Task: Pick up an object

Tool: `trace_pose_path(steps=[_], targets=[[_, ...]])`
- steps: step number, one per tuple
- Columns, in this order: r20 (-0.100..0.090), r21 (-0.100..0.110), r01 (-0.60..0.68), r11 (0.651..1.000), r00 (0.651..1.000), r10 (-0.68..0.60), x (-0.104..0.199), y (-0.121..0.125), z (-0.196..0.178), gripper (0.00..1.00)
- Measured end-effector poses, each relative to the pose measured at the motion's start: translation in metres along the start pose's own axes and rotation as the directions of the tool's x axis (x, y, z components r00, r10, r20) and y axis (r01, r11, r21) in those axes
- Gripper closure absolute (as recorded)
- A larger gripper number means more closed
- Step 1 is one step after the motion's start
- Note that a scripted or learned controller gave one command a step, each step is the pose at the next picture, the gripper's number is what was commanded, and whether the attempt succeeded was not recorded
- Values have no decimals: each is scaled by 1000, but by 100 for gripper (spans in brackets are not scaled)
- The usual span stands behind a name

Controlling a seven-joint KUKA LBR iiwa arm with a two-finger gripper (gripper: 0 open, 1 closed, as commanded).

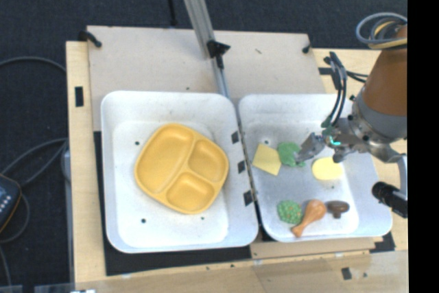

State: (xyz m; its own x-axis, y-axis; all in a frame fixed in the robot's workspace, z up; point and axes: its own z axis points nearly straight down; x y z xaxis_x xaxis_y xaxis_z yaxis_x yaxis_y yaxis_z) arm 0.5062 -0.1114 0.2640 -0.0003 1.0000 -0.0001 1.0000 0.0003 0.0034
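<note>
Gripper (309, 151) hovers low over the green piece (289, 151), fingers apparently spread though blurred, so it's the approach; next, descend and pinch.

the end effector (306, 149) overlaps the green toy's (288, 151) right side — finger gap too small to judge.

Gripper (306, 151) hovers beside green toy (288, 151) in right bin (274, 106).
</note>
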Motion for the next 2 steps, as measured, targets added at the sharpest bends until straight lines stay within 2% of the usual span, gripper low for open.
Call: trace_pose_path(steps=[2], targets=[[0,8,-1,1000,1000,1,-9,14,112,0]])
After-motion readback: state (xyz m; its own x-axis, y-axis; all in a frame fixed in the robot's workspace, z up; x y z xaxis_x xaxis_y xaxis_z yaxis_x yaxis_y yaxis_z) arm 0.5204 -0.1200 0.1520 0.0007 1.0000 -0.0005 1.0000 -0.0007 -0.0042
